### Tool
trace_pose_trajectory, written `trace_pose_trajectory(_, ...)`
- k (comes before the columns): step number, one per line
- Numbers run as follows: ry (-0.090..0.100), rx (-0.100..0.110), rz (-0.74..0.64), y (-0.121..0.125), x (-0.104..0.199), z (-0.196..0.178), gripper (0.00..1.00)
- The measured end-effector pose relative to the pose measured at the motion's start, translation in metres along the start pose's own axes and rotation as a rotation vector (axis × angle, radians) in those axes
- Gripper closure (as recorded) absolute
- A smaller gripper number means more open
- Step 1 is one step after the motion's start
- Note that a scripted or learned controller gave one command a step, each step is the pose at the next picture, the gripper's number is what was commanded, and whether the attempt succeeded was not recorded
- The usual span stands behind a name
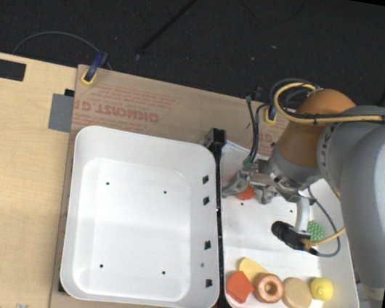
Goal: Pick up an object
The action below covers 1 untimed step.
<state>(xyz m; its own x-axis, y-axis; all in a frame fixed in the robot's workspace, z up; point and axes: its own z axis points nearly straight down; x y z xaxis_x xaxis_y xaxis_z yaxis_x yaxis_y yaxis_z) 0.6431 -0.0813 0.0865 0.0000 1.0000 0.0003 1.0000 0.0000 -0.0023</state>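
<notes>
Fingers (233,187) of the two-finger gripper (249,188) stand apart, one grey prong on each side of a small orange-red plastic piece (244,193). They do not look closed on it, so I would not call it held. The piece lies on the floor of the right-hand shallow white bin (350,306), near its far end and just beside the black divider where the left-hand shallow white bin (87,168) begins.

Judging by its look, the piece is a light, stiff toy part with a smooth skin. It should not crush, but it may skid or pop out sideways if pinched off-centre. The best hold is probably across its narrow middle, low down and close to the bin floor.

Along the near edge of the right bin sits a row of other candidates: an orange-red block (239,288), a yellow wedge (252,268), a brown ring like a doughnut (270,288), a tan round piece (296,294) and a small yellow ball-like piece (321,288). A green studded item (317,230) lies farther back.

The grey arm (375,182) reaches in from the right. Its orange band (307,129) sits above the wrist, and the wrist points steeply down, so the gripper is low in the bin.
</notes>
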Motion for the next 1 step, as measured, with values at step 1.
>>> trace_pose_trajectory(1, 0.000, -0.002, 0.002, 0.0002, -0.0016, -0.0112, 1.00)
